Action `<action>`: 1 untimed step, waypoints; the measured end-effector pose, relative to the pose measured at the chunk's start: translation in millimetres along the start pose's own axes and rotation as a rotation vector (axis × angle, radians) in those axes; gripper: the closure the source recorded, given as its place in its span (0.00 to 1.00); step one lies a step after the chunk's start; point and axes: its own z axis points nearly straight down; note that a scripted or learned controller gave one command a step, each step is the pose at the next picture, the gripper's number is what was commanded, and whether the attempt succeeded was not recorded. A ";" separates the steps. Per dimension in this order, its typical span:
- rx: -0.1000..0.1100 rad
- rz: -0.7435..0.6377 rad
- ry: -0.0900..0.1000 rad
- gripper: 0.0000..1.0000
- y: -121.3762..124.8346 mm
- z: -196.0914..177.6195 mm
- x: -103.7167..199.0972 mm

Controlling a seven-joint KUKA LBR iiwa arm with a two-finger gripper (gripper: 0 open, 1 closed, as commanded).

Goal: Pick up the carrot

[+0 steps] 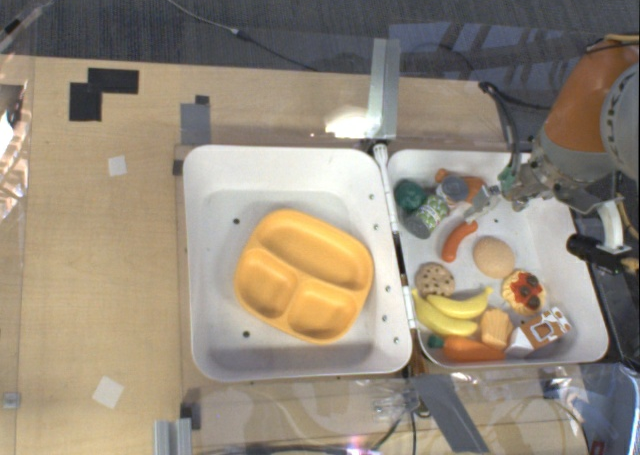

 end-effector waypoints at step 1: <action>-0.003 0.298 -0.001 0.00 46.7 -7.5 -19.8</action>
